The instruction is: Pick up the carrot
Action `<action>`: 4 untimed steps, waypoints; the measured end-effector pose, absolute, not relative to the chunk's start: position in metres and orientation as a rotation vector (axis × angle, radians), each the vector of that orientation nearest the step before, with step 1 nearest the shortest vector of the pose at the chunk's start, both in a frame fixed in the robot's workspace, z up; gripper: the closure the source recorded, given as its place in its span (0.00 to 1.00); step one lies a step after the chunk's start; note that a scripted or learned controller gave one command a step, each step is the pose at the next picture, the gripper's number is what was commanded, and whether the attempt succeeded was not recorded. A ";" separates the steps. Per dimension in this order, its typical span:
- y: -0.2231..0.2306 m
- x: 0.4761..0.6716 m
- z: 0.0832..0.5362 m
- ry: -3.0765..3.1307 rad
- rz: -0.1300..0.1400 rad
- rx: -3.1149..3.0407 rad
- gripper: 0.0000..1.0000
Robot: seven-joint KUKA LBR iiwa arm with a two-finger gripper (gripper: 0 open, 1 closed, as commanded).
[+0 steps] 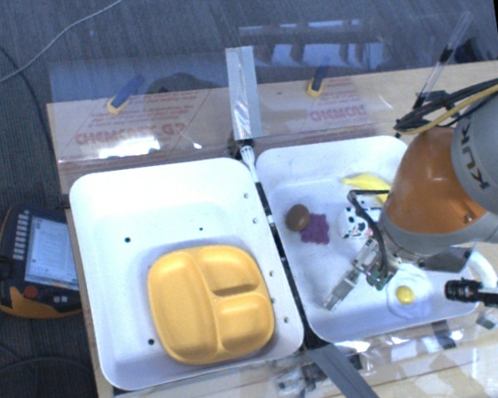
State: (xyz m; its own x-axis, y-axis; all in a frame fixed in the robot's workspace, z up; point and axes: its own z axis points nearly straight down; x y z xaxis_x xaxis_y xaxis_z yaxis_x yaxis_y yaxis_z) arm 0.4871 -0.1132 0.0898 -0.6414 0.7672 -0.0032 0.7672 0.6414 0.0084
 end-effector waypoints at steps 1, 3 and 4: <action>-0.084 0.484 0.183 2.607 -0.004 1.753 0.00; -0.054 0.484 0.183 2.989 0.000 0.966 0.00; -0.094 0.483 0.138 3.074 -0.002 0.658 0.00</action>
